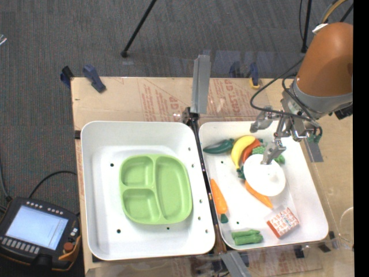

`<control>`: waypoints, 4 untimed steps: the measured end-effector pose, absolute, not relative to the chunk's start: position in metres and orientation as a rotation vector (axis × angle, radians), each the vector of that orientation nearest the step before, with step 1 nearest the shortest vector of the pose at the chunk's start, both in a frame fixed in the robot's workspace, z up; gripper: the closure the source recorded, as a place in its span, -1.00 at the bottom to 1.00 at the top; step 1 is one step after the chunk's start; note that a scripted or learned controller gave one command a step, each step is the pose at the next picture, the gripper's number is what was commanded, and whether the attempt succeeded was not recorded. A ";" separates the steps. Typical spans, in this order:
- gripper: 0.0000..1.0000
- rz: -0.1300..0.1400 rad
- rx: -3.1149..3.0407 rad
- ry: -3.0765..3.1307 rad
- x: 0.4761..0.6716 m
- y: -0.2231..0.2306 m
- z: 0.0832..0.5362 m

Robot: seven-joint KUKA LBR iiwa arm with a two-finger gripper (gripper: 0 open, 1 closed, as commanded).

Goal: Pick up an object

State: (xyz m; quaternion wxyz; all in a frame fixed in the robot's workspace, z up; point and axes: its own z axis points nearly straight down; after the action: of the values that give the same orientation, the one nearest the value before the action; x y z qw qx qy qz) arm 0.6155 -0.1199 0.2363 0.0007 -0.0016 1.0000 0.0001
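Note:
The right bin holds a pile of toy food: a yellow banana, a dark green pepper, a white round plate, an orange carrot, another orange piece under the plate, a green pod and a red-white box. My gripper hangs over the plate's upper edge, just right of the banana, with its fingers apart and nothing between them.
The left bin holds a green divided tray. A metal post rises between the bins at the back. A teach pendant lies at the lower left, off the bench.

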 end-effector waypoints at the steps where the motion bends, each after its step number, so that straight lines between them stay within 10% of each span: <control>1: -1.00 0.005 0.071 3.154 0.586 -0.113 0.091; 2: -1.00 0.003 0.198 3.137 0.587 -0.082 0.087; 3: -1.00 0.001 0.277 3.129 0.545 -0.110 0.088; 4: 1.00 0.002 0.270 3.127 0.546 -0.108 0.098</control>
State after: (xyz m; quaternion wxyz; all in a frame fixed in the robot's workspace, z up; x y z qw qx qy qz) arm 0.5461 -0.1084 0.0981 0.0013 0.0860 0.9963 0.0005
